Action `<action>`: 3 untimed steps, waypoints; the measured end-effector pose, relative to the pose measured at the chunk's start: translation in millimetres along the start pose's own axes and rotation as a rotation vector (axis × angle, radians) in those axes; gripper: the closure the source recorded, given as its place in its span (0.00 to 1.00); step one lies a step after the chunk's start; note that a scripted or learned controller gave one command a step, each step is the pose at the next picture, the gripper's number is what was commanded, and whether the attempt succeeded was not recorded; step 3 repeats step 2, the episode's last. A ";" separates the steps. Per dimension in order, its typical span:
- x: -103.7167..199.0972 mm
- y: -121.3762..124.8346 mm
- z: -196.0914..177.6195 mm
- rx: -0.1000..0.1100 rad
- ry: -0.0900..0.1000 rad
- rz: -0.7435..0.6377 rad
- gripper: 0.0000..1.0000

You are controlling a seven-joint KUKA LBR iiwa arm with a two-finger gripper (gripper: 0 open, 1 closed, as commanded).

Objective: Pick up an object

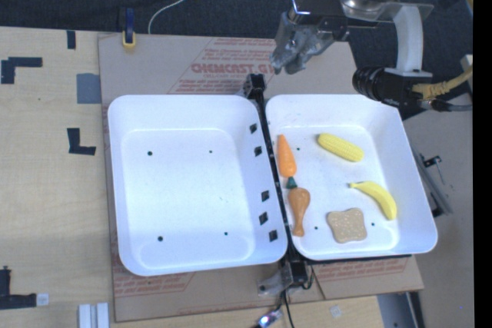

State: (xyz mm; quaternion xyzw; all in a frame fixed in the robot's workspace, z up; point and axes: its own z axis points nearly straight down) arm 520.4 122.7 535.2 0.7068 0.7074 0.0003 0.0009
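Start at the left: the left bin [184, 188] offers you nothing to grasp, so every candidate lies in the right bin [400, 142]. Against the divider between the bins lies the carrot [286, 157], lengthwise along that wall, and just below it, nearly touching, the drumstick [298, 209]. I judge both awkward, since a finger has little room on the wall side and each crowds the other. Further right the toast [347, 225] lies flat near the front wall; it is thin, so a pinch from above would likely slide off. Above it the corn cob [340, 147] sits in open floor, well apart from its neighbours, and the banana [377, 198] curves nearby on the right.

Your pincer [290, 61] hangs above the tabletop behind the bins, over the cardboard sheet [215, 69], and carries nothing; whether its fingers are parted I cannot tell from here.

Choose the corn cob. Bring the pincer forward and to the right until it is over the cob's middle, turn the wrist so the fingers close across the short width, then descend straight down. The likely risk is the rounded body rolling away if you arrive off-centre.
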 end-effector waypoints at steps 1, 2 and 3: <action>42.4 -38.5 44.2 0.007 0.000 -0.004 1.00; 41.6 -36.7 -2.0 -0.001 0.002 -0.002 1.00; 41.6 -36.7 -2.0 -0.001 0.002 -0.002 1.00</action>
